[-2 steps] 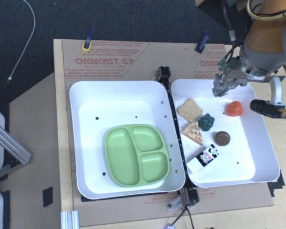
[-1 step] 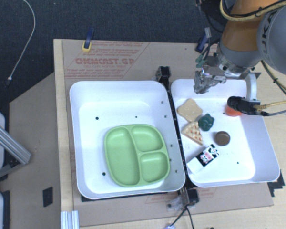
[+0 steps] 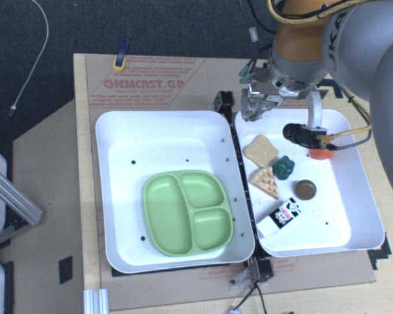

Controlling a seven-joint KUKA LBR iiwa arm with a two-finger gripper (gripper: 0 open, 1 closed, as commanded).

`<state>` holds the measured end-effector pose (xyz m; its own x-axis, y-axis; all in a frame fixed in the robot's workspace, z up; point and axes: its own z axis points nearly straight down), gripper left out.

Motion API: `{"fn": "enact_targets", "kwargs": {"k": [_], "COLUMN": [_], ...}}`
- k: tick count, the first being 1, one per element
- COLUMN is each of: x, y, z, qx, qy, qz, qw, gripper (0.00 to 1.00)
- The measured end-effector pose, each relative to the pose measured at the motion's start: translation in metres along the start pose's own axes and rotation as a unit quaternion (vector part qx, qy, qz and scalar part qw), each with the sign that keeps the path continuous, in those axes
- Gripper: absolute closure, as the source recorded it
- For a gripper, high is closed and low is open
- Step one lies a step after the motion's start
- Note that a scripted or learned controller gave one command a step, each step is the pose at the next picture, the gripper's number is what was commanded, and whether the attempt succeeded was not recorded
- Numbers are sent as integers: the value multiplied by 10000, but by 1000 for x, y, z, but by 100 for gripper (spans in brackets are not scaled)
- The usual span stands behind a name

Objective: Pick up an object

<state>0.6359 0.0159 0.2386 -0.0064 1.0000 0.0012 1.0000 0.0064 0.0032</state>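
**Gripper parked over the right bin's far corner, nothing grabbed**

Well off to the left of the jaws and nearer the camera, a green divided plate (image 3: 187, 211) sits in the left bin (image 3: 105, 175). The gripper (image 3: 257, 110) hangs over the far left corner of the right bin (image 3: 354, 195). Honestly can't tell if the jaws are spread or pressed together, and I see nothing between them. Closest pickable thing is the toast slice (image 3: 260, 151), just camera-side of the jaws. Past it is a pizza slice (image 3: 266, 182), then slightly right a teal lump (image 3: 283, 167) and a cow-print block (image 3: 285, 213). Further right sit a brown disc (image 3: 306, 190) and a small orange thing (image 3: 321, 153).
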Motion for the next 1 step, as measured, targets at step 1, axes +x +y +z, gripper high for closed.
{"fn": "enact_targets", "kwargs": {"k": [1], "x": [62], "y": [11], "z": [8], "qx": [6], "qy": [3], "qz": [-2], "qw": [10000], "gripper": [100]}}
